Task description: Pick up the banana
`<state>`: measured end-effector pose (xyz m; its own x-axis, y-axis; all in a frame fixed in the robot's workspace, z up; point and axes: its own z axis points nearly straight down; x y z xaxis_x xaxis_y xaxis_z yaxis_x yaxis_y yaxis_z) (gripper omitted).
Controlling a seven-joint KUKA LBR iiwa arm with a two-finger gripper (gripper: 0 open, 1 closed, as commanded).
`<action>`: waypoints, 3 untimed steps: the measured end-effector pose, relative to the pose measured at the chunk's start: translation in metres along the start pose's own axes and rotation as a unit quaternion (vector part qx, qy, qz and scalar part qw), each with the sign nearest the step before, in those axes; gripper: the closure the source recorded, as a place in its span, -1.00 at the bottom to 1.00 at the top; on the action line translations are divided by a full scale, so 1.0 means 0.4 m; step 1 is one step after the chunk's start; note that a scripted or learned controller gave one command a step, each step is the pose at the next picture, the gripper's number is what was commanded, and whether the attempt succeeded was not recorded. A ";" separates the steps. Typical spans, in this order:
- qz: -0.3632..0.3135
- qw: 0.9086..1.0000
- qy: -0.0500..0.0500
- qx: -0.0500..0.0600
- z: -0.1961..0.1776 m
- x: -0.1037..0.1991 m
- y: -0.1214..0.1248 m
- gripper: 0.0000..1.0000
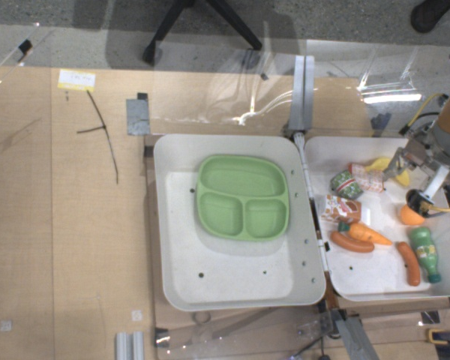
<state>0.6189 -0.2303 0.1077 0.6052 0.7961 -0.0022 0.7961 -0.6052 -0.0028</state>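
The banana (377, 164) is yellow and lies near the back of the right bin (375, 283). Its left end shows, and another yellow bit shows at the gripper's lower edge. My gripper (418, 172) reaches in from the right edge and hangs over the banana's right part, hiding its middle. I cannot tell whether it touches the banana.
The right bin also holds a red-and-green packet (346, 184), a carrot (370, 235), two sausages (352, 243), a green bottle (426, 253) and an orange fruit (412, 216). A green divided plate (243, 197) lies in the left bin (180, 276). A metal divider (303, 96) stands between the bins.
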 end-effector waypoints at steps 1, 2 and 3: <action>0.006 1.000 0.000 0.017 0.038 0.035 0.094 -1.00; 0.000 1.000 0.000 0.013 0.015 0.042 0.097 1.00; -0.218 0.976 0.001 -0.002 -0.166 0.243 -0.108 1.00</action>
<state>0.6436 -0.1267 0.1740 0.2090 0.9779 -0.0005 0.9779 -0.2090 -0.0001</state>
